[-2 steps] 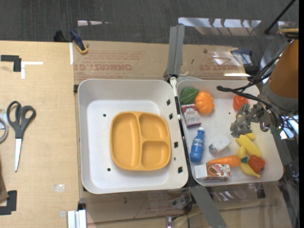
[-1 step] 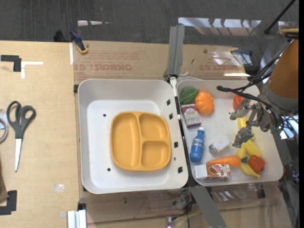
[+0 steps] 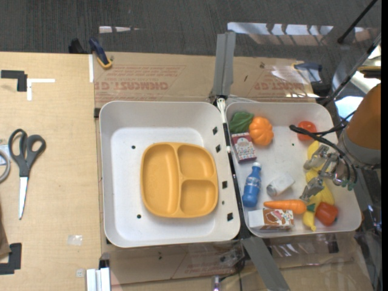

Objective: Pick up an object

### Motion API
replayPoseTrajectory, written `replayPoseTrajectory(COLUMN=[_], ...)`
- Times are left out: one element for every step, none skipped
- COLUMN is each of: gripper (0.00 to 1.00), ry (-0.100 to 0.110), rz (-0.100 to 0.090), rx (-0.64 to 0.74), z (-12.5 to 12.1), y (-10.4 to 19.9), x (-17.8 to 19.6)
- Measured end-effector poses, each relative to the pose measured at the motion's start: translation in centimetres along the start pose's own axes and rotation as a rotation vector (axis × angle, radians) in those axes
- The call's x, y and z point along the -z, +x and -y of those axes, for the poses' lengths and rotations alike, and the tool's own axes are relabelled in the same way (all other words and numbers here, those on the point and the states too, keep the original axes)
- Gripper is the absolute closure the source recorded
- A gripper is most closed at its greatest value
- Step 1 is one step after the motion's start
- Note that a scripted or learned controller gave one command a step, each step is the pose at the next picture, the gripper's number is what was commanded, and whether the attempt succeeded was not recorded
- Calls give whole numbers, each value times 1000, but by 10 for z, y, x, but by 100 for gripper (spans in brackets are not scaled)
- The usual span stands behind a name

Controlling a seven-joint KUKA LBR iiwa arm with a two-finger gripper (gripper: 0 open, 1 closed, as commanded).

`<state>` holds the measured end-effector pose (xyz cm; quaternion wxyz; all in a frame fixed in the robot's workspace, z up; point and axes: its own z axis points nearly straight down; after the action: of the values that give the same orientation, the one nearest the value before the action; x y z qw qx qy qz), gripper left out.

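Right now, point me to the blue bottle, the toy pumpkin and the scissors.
blue bottle (image 3: 251,185): camera view, right bin, on the middle of its body.
toy pumpkin (image 3: 261,131): camera view, right bin, on the centre of its orange top.
scissors (image 3: 25,162): camera view, bench left of the bins, near the pivot.

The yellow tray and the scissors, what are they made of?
The yellow divided tray looks like plastic: one even color, smooth, with soft molded edges around its three compartments. The scissors on the bench seem to have metal blades, pale and shiny, with dark handles that are probably plastic, though the look leaves that open.
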<state>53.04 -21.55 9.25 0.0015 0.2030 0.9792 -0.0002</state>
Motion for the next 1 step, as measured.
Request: replayPoseTrajectory(gripper=[100], ry=[0], rz=[3], rx=[5], z=[-2], y=[-1], x=[10])
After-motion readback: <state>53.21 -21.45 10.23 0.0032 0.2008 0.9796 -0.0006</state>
